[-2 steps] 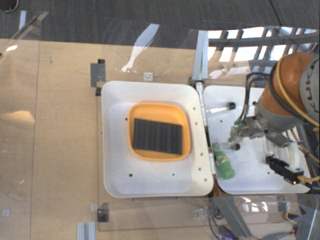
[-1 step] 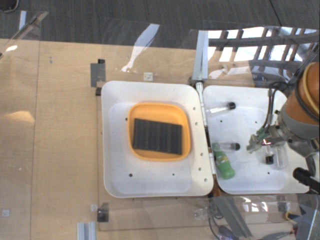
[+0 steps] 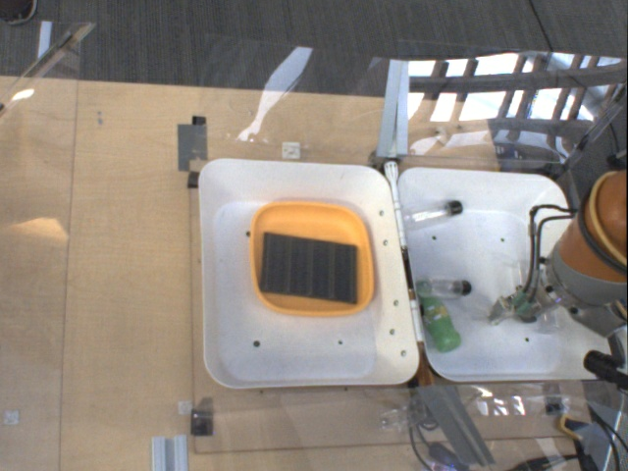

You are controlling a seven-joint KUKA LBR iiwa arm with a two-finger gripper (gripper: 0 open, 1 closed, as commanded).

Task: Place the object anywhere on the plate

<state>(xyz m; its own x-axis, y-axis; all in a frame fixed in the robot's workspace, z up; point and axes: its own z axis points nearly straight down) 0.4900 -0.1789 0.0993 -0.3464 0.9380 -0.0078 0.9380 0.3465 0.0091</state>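
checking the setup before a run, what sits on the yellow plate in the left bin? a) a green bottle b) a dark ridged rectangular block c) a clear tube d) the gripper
b: a dark ridged block lies flat on the yellow plate in the left bin; the green bottle and clear tubes lie in the right bin.

Glossy yellow plastic plate point(image 3: 314, 226) holds a matt, ribbed dark slab point(image 3: 308, 268).
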